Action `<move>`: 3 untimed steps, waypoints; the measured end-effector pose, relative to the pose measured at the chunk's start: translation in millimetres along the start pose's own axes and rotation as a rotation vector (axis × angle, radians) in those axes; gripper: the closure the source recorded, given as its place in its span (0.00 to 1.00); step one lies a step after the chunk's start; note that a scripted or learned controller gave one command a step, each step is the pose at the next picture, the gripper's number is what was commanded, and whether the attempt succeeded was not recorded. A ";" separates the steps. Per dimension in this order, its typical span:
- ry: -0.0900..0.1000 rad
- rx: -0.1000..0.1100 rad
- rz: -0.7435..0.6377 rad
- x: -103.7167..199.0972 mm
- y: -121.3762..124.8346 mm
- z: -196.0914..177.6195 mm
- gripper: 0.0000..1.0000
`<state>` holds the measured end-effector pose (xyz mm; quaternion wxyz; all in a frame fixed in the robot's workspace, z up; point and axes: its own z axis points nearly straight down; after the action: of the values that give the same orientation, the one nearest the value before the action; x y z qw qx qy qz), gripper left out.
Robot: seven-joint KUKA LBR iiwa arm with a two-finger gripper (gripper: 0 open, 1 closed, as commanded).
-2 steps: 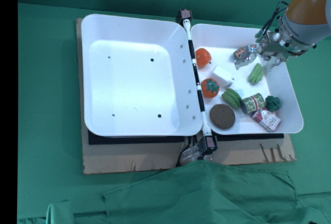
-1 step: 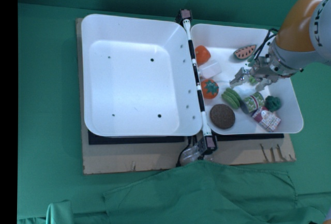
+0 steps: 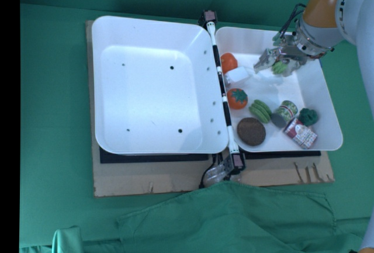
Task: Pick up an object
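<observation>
My gripper (image 3: pixel 273 63) hangs over the back part of the right bin (image 3: pixel 327 100), with a small green object (image 3: pixel 281 67) showing between its fingers. Left of it an orange fruit (image 3: pixel 228 62) and a white piece (image 3: pixel 238 75) lie against the bin's left wall. Lower down sit a red tomato (image 3: pixel 236 98), a green pod bunch (image 3: pixel 260 111), a brown disc (image 3: pixel 251 131), a small can (image 3: pixel 286 111), a green broccoli (image 3: pixel 308 116) and a red packet (image 3: pixel 300 133).
The left bin (image 3: pixel 117 30) stands beside the right one, split from it by a black-and-white rail (image 3: pixel 220 79). Both rest on a cardboard sheet (image 3: pixel 146 179) over green cloth. A fold of cloth (image 3: pixel 234 217) bunches up at the front.
</observation>
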<state>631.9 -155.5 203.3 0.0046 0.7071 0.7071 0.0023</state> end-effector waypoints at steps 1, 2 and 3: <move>-0.001 -0.001 0.002 -8.6 2.9 -59.8 0.00; 0.001 0.012 0.006 -33.3 -21.5 12.0 0.00; 0.000 -0.006 -0.003 9.7 65.0 -37.1 0.00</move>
<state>696.5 -145.7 241.0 0.0068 0.7058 0.7084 0.0043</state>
